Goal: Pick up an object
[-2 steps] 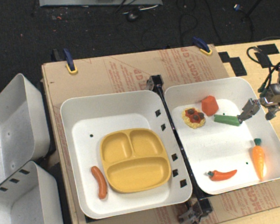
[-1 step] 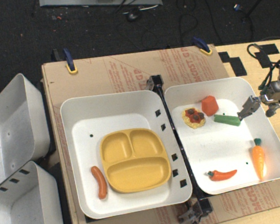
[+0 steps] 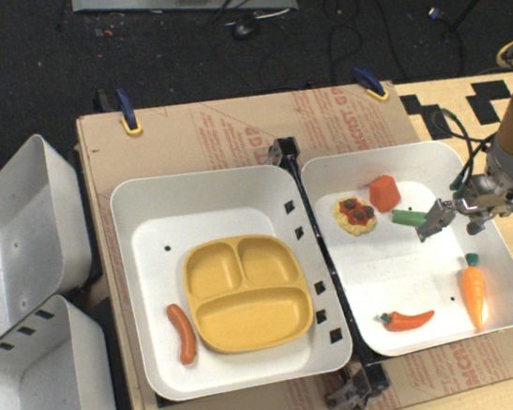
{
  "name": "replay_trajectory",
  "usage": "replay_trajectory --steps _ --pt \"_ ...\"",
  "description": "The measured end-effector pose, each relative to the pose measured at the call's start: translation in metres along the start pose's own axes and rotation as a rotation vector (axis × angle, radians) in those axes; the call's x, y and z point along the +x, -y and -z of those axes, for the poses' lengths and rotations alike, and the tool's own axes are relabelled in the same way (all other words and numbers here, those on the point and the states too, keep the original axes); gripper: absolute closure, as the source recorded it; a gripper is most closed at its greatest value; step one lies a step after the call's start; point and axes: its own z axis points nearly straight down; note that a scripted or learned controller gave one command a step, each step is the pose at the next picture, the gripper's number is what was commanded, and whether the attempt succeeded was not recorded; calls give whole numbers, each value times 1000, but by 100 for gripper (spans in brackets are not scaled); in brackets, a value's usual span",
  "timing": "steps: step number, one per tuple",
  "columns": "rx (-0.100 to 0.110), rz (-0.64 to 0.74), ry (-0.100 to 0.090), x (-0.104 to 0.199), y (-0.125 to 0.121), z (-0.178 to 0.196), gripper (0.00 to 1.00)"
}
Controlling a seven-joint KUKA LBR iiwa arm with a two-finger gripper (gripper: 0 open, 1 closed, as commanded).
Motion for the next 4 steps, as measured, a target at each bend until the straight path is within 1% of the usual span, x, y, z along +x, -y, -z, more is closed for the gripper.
replay_trajectory --steps 1,2,3,4 --pt "1 -1 0 3 4 -64 0" --pt "0 -1 0 4 5 -103 0" --pt "-6 -1 2 3 3 -91 100" --pt "-11 4 4 13 -2 -35 100"
